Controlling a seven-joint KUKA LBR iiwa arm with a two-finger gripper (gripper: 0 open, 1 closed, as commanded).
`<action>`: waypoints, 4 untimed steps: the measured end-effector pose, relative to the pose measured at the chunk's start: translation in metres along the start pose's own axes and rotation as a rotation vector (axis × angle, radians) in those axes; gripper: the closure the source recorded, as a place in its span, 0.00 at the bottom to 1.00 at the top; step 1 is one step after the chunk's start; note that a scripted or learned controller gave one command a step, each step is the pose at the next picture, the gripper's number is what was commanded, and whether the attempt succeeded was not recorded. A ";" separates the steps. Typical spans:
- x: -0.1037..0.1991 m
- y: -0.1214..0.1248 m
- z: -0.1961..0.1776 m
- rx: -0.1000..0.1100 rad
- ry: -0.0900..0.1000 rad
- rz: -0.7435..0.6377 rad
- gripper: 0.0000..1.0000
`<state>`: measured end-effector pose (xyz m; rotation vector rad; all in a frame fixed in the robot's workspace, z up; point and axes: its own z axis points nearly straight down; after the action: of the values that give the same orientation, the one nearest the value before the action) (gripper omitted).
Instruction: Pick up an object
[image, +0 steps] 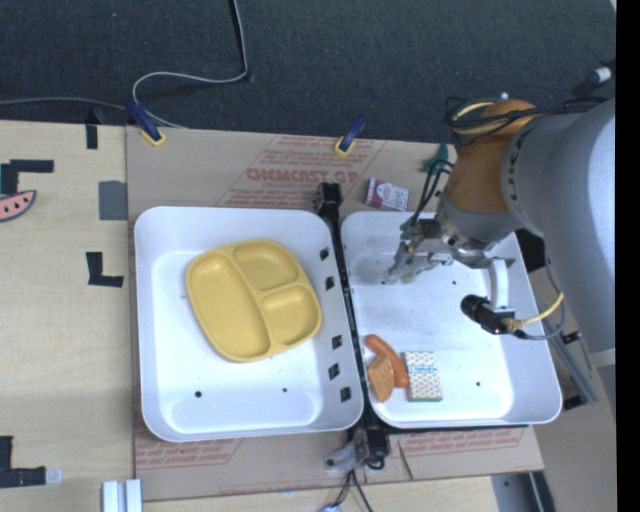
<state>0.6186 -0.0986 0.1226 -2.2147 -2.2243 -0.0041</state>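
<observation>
My gripper (403, 266) hangs low over the bare upper left part of the right bin (520, 395), pointing down and to the left. No object shows at its tip. An orange toy food piece (381, 364) lies at the front left of that bin. Touching it on the right is a small white patterned box (423, 376). Both lie well in front of the gripper. In the left bin (160, 300) rests a yellow divided plate (254, 298).
A small dark red packet (386, 194) lies on the cardboard behind the right bin. Clamps (349, 139) hold the cardboard's far edge. The grey arm with its orange band (480, 175) covers the right bin's far right side.
</observation>
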 end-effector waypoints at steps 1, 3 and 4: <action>0.000 0.000 0.000 0.000 0.000 0.000 0.00; 0.001 0.000 -0.009 0.001 0.002 -0.001 0.00; 0.005 -0.013 0.037 -0.002 -0.005 0.003 0.00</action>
<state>0.6053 -0.0939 0.0859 -2.2214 -2.2243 -0.0006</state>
